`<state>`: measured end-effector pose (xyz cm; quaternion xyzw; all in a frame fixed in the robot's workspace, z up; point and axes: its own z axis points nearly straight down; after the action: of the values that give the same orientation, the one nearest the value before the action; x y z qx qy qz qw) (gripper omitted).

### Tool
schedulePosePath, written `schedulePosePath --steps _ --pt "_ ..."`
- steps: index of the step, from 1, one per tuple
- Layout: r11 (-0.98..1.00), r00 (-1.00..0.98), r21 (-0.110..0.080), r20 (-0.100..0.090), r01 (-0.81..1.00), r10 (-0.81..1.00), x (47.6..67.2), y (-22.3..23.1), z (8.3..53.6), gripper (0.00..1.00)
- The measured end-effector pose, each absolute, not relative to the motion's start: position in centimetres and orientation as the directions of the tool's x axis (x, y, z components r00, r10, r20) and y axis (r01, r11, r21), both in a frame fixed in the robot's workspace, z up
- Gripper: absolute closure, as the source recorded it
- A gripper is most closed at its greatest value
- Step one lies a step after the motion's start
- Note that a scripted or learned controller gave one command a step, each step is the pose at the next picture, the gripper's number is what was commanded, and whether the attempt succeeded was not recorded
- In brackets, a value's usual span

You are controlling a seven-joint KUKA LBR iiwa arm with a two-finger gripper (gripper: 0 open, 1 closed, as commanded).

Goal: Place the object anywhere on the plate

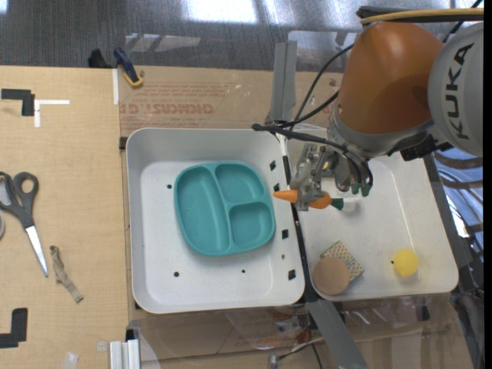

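Observation:
A teal plate (224,207) with three compartments lies in the left bin (154,275). A small orange carrot (287,195) with a green top hangs level over the divider between the two bins, just right of the plate's edge. My gripper (310,191) is shut on the carrot, its fingers pointing down from the orange wrist band. The carrot's orange tip points left toward the plate and its green end sticks out on the right.
In the right bin (400,275) lie a round tan ball (331,275), a patterned square piece (344,257) and a small yellow object (405,263). Scissors (25,212) rest on the wooden bench at far left. Cables hang around the wrist.

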<state>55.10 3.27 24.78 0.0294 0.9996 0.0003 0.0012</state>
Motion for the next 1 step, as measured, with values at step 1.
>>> schedulePosePath --steps 1 --pt "0.992 -0.992 0.000 -0.006 -0.124 -0.124 54.21 8.75 34.93 1.00"
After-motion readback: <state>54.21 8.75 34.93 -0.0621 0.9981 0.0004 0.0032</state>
